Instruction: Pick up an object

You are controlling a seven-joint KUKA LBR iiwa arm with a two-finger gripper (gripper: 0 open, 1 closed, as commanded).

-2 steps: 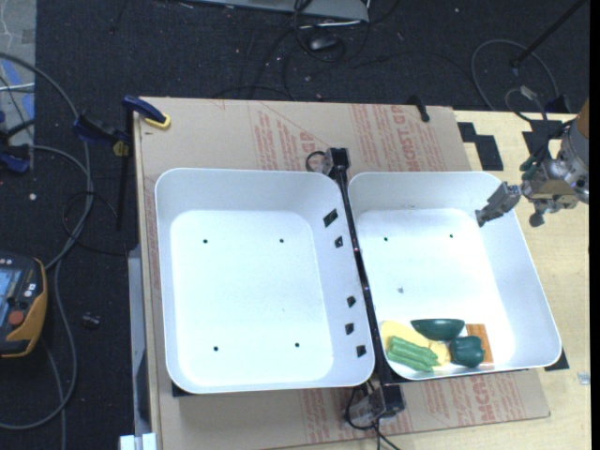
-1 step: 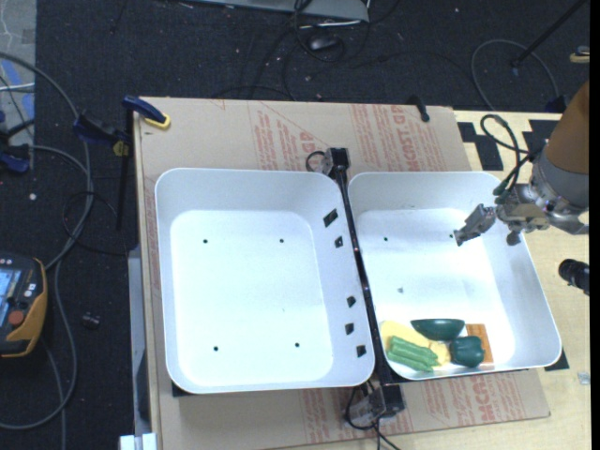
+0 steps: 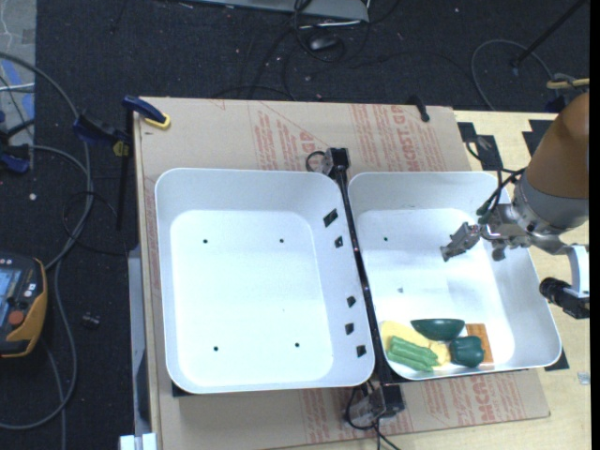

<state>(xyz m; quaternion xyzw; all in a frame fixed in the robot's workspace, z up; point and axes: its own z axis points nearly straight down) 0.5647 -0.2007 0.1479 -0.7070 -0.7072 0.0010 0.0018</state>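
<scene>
Several small objects lie bunched at the near edge of the right bin (image 3: 412,195): a light green ridged piece (image 3: 411,352), a yellow piece (image 3: 397,333), a dark green bowl-shaped piece (image 3: 438,327), a green lump (image 3: 467,352) and an orange block (image 3: 479,332). My gripper (image 3: 459,244) hangs over the middle of the right bin, well clear of that cluster and farther back. Nothing shows between its fingertips.
The left bin (image 3: 169,251) stands beside the right one, with a black divider strip (image 3: 352,270) between them. Both rest on a cardboard-covered bench (image 3: 253,129). Cables and a yellow-and-black device (image 3: 21,306) lie on the dark floor to the left.
</scene>
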